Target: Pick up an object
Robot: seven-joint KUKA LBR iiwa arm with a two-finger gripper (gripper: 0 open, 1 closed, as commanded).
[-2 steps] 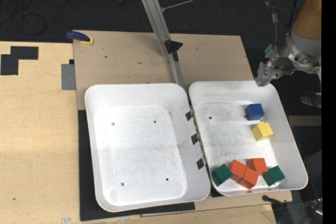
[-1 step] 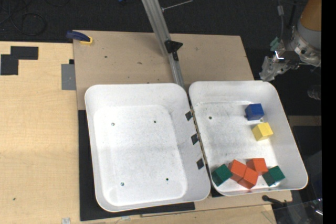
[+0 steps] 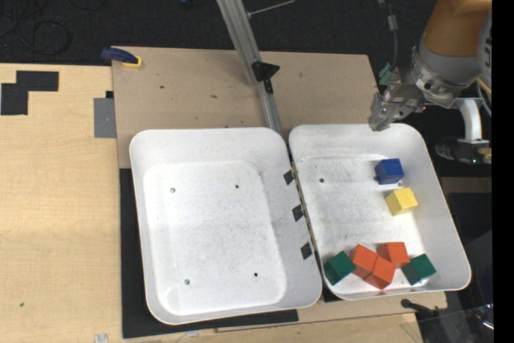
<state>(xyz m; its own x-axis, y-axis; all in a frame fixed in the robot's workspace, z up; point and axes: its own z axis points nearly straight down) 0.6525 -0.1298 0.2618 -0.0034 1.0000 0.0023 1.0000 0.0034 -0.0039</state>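
Six small blocks lie in the right bin (image 3: pixel 365 142), and none in the left bin (image 3: pixel 209 142), so the camera view suggests the right one serves as the stock to pick from and the other as the place to drop. A blue cube (image 3: pixel 389 170) sits toward two o'clock of that bin's floor with a yellow cube (image 3: pixel 401 200) just beside it on its five o'clock side; both stand apart from their neighbours, which I judge makes them the easier targets. At the bin's six o'clock edge the rest are crowded together: a green block (image 3: pixel 339 266), two orange-red blocks (image 3: pixel 377 263) touching each other, and a second green block (image 3: pixel 418 268) at their three o'clock. The gripper (image 3: pixel 384 117) hangs at the bin's one o'clock rim, the arm reaching in from three o'clock, well apart from the cluster and near the blue cube, at that cube's twelve o'clock. How far its fingers are spread I cannot tell from this slant; nothing is seen between them.
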